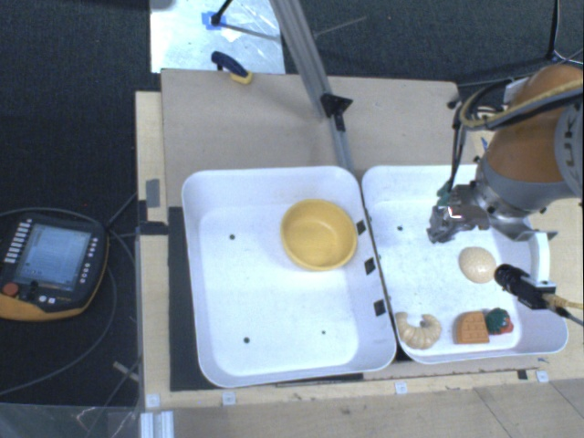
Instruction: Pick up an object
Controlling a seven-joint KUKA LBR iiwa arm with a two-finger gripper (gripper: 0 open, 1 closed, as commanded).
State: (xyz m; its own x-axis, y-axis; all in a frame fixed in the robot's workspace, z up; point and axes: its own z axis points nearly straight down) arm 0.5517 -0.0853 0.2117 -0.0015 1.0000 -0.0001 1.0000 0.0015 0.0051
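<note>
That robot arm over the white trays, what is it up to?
It is a grey and orange arm set to pick up an object. Its gripper hangs over the right bin, above and to the left of a pale egg-shaped object. Along that bin's near edge lie a croissant-like piece, an orange cracker-like piece and a small red and green item. A yellow bowl sits in the left bin.

Two bins (219, 199), one bowl (318, 234), four foods (476, 264).
</note>
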